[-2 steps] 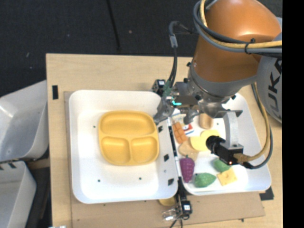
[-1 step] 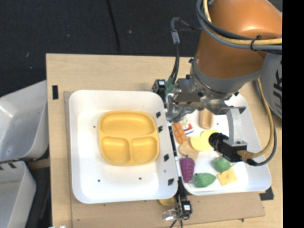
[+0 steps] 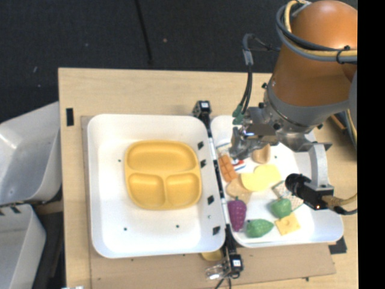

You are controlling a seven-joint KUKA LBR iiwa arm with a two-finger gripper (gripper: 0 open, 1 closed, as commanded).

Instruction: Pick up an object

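Yellow divided tray (image 3: 162,174) lies in the left bin (image 3: 108,221); toy foods (image 3: 260,178) crowd the right bin (image 3: 322,224) beneath the gripper (image 3: 240,144).

Table (image 3: 75,89): pale wood, bearing two shallow white bins side by side.
Left bin (image 3: 108,221): rests on the table.
Right bin (image 3: 319,224): just beside it, on the right.
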